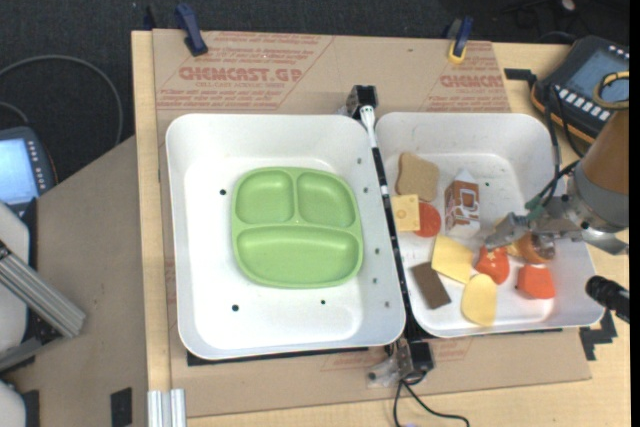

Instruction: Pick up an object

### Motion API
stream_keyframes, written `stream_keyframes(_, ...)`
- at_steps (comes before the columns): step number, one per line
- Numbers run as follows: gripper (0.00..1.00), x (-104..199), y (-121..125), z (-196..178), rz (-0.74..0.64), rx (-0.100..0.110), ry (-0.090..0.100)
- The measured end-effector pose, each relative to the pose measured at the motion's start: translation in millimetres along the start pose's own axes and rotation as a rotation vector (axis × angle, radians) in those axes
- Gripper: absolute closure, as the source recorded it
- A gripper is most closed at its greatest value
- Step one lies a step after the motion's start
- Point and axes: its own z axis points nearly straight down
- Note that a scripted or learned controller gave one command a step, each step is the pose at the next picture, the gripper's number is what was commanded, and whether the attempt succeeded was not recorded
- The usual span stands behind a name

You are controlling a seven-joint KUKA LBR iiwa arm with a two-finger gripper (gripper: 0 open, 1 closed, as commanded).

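Here the end effector, grip unreadable, hovers among a red tomato, yellow cheese and an orange piece.

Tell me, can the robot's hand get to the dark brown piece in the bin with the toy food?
Probably yes. The dark brown piece lies flat with open space above it, and the hand is low in the same bin, beside the red piece.

Two white bins on tan board with red lettering. A pale green plate in one — yellow, red, orange, brown pieces in the other.
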Motion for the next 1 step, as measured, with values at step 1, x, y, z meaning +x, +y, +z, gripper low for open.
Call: stream_keyframes(1,0.00,25.1,-26.1,24.8,-0.002,-0.026,-0.025)
